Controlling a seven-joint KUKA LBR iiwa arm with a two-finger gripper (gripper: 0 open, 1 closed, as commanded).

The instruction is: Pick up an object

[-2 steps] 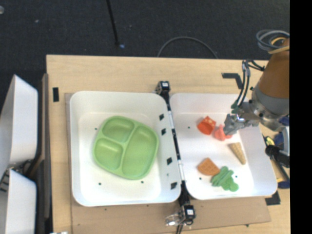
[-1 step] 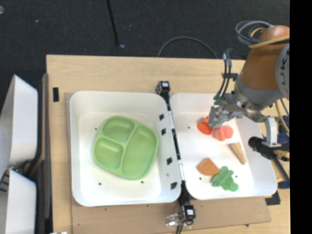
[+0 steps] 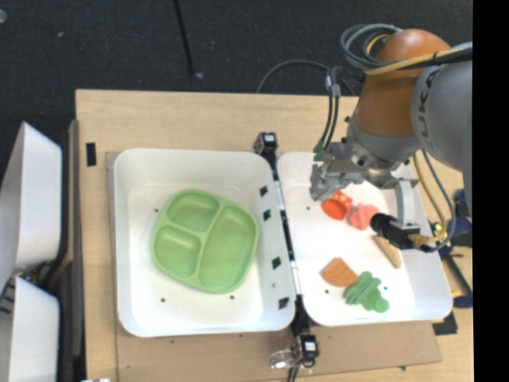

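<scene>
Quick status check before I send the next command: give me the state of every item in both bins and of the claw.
Green divided plate: flat in the left bin, right way up.
Orange-red piece: in the right bin, just under the claw.
Pink piece: lying beside the orange-red piece, touching it.
Orange wedge: lying flat, near front.
Green toy: lying flat beside the wedge.
Claw: low over the right bin's back; grip unclear.

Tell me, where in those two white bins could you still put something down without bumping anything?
In the left bin, bare floor rings the green divided plate, widest along the near wall and left corners. In the right bin, the near-left corner before the orange wedge and green toy is free. Its far half is crowded: gripper, orange cup, pink piece.
</scene>
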